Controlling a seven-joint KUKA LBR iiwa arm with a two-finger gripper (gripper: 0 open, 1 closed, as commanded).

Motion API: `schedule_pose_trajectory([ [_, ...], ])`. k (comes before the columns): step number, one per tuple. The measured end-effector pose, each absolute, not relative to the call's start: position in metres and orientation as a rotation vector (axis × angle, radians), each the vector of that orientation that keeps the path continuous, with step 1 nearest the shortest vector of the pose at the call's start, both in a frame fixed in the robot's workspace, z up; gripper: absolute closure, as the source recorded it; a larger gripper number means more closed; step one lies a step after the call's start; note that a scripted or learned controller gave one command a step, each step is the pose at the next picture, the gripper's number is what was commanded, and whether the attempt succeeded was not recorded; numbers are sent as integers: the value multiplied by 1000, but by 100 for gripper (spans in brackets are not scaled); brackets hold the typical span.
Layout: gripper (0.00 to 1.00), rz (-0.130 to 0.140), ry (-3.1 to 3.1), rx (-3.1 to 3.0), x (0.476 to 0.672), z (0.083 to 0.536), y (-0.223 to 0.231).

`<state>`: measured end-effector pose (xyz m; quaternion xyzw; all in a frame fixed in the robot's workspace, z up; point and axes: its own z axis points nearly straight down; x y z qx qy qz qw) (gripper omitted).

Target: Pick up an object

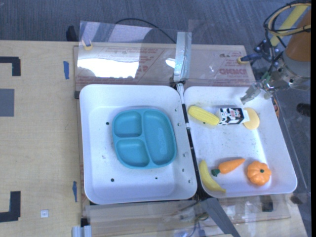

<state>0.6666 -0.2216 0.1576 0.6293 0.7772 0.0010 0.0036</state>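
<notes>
Counter (34,132) in pale wood, carrying two white bins side by side. Left bin (94,147) holding a blue divided plate (144,137). Right bin (276,147) with the pickable toys: yellow corn cob (203,115) touching a black-and-white carton (231,116), pale yellow slice (252,118) just beside it; lower down, banana (209,177), orange carrot (229,166) with green top, round orange pumpkin (258,173). Claw (254,93) hovering over the right bin's far edge, nothing seen between its tips; released or clenched, cannot tell.
</notes>
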Motion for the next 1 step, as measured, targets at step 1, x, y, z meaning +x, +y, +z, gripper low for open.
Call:
schedule_pose_trajectory([
  [1,0,0,2230,2209,662,156,-223],
])
